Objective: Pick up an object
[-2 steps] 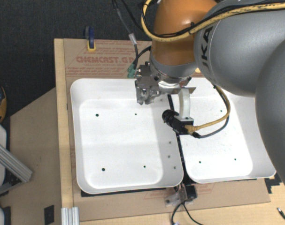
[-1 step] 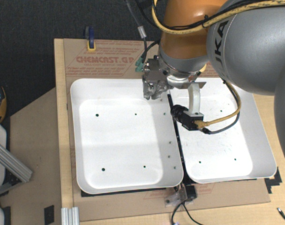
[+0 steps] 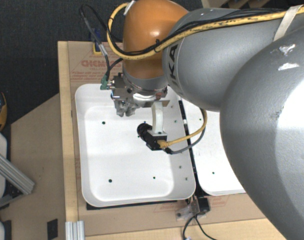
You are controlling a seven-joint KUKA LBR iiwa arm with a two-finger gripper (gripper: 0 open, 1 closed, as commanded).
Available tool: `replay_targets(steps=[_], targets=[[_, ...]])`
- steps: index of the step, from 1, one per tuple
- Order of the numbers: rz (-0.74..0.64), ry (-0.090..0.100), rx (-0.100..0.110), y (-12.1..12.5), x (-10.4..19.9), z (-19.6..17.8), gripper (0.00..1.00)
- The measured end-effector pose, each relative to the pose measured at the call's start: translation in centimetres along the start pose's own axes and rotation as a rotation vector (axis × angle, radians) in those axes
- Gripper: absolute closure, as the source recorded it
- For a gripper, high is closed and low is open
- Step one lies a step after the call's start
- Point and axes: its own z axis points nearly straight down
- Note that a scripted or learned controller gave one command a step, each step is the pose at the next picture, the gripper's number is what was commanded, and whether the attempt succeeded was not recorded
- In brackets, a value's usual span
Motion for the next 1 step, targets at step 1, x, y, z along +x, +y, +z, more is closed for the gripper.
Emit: replay_targets(steps=[1], targets=[[0.01, 0.002, -0.018, -1.01, -2.51, -10.54, 1.0]])
